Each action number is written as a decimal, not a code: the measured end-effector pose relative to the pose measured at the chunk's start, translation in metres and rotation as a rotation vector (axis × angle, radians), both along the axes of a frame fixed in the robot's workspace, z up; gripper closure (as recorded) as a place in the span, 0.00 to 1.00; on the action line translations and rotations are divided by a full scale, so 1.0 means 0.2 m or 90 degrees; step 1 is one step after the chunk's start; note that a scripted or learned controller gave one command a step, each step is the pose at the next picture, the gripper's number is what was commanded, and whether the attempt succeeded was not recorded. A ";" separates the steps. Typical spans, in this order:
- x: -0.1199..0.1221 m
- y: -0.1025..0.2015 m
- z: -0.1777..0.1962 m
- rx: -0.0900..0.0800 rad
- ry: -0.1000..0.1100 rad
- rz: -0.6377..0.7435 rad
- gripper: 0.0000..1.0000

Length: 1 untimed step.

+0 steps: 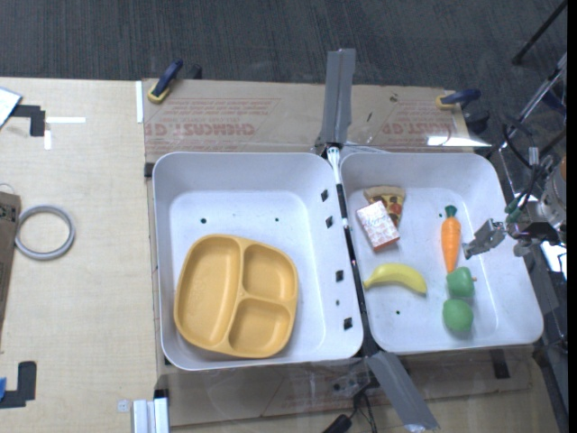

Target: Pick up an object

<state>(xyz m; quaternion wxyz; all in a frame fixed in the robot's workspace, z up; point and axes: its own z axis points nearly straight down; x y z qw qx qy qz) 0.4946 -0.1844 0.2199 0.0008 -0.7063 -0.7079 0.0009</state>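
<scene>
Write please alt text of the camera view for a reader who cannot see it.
Two white bins sit side by side: the left bin holds a yellow divided plate, the right bin a carrot, banana, two green fruits, small box and pizza slice. The end effector is at the right bin's right edge, beside the carrot.

carrot (450, 239) flanked by bare floor

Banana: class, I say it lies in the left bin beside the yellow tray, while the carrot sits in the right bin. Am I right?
Not quite. The camera view shows the banana in the right bin, below the small box, not in the left bin with the yellow tray. The carrot does sit in the right bin.
</scene>
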 end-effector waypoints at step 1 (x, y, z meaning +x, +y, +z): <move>0.19 0.01 -0.58 0.001 -0.001 0.174 0.00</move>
